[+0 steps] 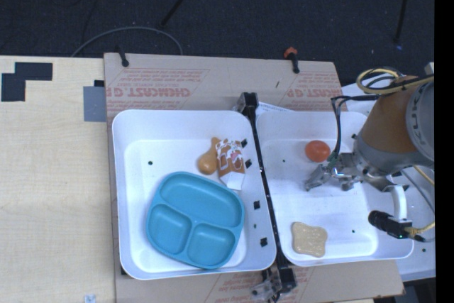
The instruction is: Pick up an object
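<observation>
The gripper (317, 179) hangs low over the right bin (284, 238), its metal fingers pointing left, just below and left of a small orange-red ball (317, 150). A pale tan flat piece (309, 239) lies near that bin's front wall. In the left bin (131, 152) rests a blue divided plate (195, 219), with an orange-brown toy (208, 161) and a brown-and-white patterned item (230, 157) behind it. Nothing shows between the fingers.
The grey arm with its orange band (386, 125) reaches in from the right above the right bin's far side. Cables (376, 78) loop behind it. A black divider clip strip (257, 174) runs between the bins.
</observation>
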You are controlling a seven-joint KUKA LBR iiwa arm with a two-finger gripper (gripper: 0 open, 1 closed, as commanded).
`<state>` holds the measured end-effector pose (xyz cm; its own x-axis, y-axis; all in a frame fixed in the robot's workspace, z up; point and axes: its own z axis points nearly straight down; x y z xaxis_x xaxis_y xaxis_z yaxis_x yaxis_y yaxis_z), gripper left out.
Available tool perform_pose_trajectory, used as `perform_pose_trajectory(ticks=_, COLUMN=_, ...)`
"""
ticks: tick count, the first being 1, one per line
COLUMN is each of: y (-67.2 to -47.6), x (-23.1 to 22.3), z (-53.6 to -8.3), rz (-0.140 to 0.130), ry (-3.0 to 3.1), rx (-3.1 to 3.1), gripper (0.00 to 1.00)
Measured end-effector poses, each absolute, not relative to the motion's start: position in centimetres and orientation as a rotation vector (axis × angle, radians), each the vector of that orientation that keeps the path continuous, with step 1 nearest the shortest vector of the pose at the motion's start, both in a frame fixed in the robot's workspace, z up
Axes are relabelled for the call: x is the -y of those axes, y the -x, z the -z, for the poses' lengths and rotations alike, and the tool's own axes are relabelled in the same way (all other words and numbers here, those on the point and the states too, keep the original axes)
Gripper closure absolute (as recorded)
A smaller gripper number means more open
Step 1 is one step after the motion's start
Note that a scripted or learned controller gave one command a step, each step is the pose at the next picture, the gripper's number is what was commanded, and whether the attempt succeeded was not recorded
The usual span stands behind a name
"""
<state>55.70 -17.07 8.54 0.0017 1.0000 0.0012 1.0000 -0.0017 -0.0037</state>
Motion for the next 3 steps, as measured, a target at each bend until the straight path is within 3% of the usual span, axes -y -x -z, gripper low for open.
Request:
perform_pose_trajectory(ticks=1, y=-55.7, x=17.2, z=-9.8, rz=-0.002, ry=2.225, rx=2.214, gripper=1.00)
perform_pose_trajectory(ticks=3, y=-54.9, x=16.8, z=-20.2, rz=0.003, ry=2.221, rx=2.225, gripper=1.00)
